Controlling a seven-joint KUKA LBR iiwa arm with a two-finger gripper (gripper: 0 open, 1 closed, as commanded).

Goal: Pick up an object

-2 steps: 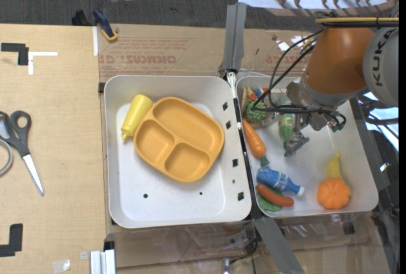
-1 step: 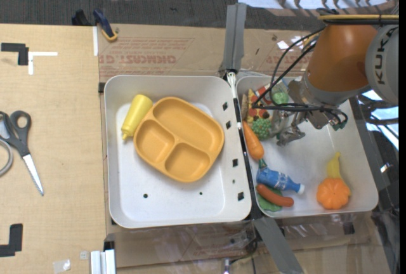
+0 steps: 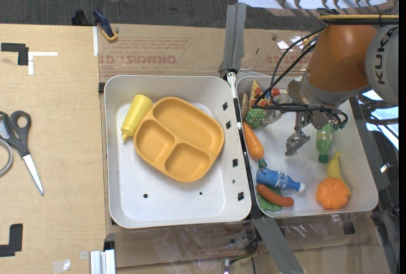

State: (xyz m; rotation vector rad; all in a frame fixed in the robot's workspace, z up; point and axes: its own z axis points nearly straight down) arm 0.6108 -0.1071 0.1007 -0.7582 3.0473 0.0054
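Observation:
My gripper (image 3: 309, 134) hangs over the middle of the right bin (image 3: 366, 206), open, with nothing between its fingers. A small green bottle (image 3: 324, 143) lies just to its right. To its left lie an orange carrot (image 3: 254, 142) and a green broccoli piece (image 3: 255, 118). Toward the bin's front are a blue bottle (image 3: 279, 179), a red and green pepper (image 3: 274, 198), an orange pumpkin (image 3: 333, 193) and a yellow squash (image 3: 334, 166). The arm's orange band (image 3: 339, 57) hides the bin's back right corner.
The left bin (image 3: 117, 203) holds an orange divided plate (image 3: 179, 137) and a yellow bottle (image 3: 136, 115) at its left. Scissors (image 3: 22, 146) lie on the wooden bench at far left. A grey divider (image 3: 233, 44) stands between the bins at the back.

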